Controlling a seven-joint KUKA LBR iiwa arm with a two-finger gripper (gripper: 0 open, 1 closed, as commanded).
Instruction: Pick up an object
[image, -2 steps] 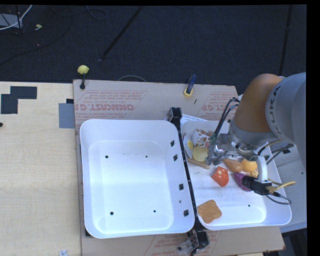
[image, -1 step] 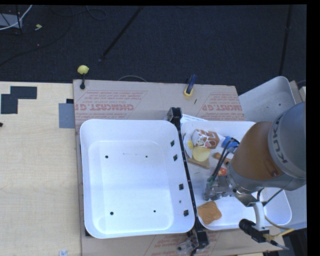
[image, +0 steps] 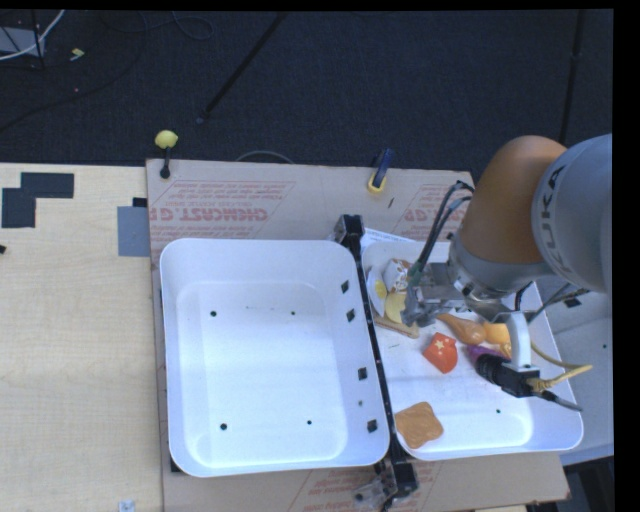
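Claw (image: 418, 308) fingers hidden among clutter

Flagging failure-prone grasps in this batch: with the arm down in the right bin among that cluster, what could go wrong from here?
The claw sits over tightly packed items: a yellow piece, an orange piece and a red strawberry-like toy. It may nudge neighbours or grab two at once. It is also close to the black divider between the bins, so a slight drift could strike it. The tan bread-like piece lies apart, an easier target.
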